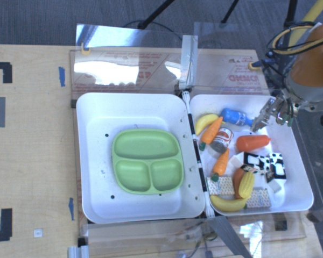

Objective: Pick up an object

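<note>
just fingers [260, 121] beside blue bottle [236, 116]

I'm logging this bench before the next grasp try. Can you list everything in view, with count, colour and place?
Bins: two, white, side by side on the bench.
Divided plate: one, green, in the left bin.
Bananas: two, yellow, right bin, one at its back left, one at its front edge.
Carrots: two, orange, right bin's left side.
Can: one, red and silver, between the carrots.
Blue object: one, right bin's back.
Red-orange object: one, right bin's middle.
Corn cob: one, yellow, right bin's front.
Black-and-white object: one, right bin's right.
Tool: one, metal, above the right bin's back right.
</note>
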`<control>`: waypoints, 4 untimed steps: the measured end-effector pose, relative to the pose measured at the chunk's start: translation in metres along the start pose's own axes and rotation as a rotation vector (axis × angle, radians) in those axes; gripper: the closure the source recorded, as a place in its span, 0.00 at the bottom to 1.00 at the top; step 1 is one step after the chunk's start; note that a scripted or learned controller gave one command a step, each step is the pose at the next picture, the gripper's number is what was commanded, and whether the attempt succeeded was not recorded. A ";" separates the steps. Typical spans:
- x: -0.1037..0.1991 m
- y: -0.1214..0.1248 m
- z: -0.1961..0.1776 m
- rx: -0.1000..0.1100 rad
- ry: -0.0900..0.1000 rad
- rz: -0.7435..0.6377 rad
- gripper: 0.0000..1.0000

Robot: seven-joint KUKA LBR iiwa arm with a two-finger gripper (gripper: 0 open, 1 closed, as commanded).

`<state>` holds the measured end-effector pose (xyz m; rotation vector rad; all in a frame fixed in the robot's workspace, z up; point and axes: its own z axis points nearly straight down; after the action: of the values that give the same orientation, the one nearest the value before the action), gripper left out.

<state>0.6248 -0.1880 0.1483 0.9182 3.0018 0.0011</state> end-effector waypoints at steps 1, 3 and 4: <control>0.013 -0.010 -0.020 0.001 0.001 0.511 1.00; 0.061 0.013 -0.091 -0.001 -0.003 0.382 1.00; 0.097 0.104 -0.101 -0.002 -0.003 0.260 1.00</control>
<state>0.6019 -0.0474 0.2489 1.2977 2.8544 0.0032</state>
